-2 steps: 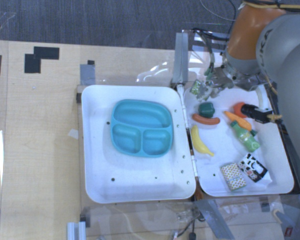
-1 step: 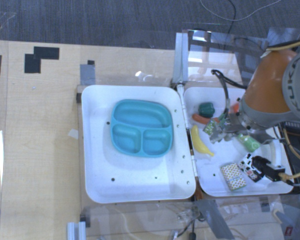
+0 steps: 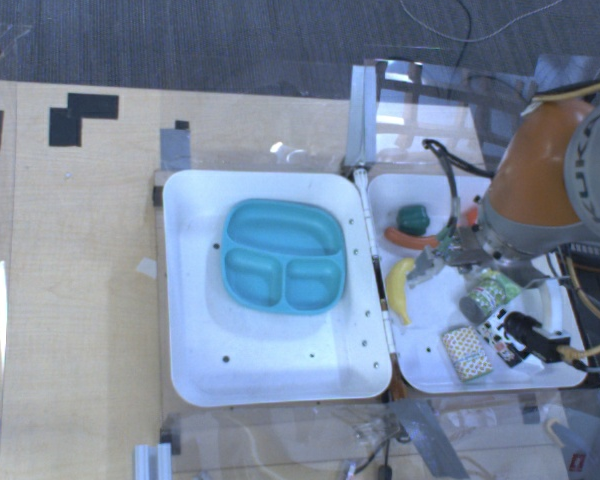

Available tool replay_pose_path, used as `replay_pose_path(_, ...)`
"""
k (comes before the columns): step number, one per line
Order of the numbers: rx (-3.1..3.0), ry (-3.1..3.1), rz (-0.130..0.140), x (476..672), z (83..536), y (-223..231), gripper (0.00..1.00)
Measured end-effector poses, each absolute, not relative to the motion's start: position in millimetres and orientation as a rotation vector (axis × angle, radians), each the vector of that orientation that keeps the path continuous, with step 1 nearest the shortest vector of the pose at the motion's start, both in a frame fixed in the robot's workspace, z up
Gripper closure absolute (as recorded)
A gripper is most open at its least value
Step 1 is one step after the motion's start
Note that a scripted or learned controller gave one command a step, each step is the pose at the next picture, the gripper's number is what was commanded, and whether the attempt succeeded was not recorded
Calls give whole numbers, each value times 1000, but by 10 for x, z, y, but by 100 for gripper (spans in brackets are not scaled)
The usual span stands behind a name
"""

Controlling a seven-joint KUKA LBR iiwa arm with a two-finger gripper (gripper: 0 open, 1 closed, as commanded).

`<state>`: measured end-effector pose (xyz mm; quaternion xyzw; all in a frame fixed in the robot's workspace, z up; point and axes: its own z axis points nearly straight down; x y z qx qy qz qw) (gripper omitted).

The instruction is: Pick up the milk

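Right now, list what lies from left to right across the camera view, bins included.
Left shallow white bin → turquoise three-compartment plastic tray → yellow banana → dark green round-edged block → checkered beige packet. The items under the arm overlap, so I leave them out.

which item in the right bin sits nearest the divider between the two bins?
The yellow banana, lying lengthwise along the right white bin's left wall. The red-orange sausage-shaped toy, dark green block and patterned box all sit farther right.
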<state>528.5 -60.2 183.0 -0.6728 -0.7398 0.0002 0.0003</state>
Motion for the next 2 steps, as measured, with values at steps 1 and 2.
replay_pose_path(1, -2010, -2428, -9, 5102, 1291, -1385, 0)
replay_pose_path(2, -1861, -2569, -11, 4952, 937, -1909, 0)
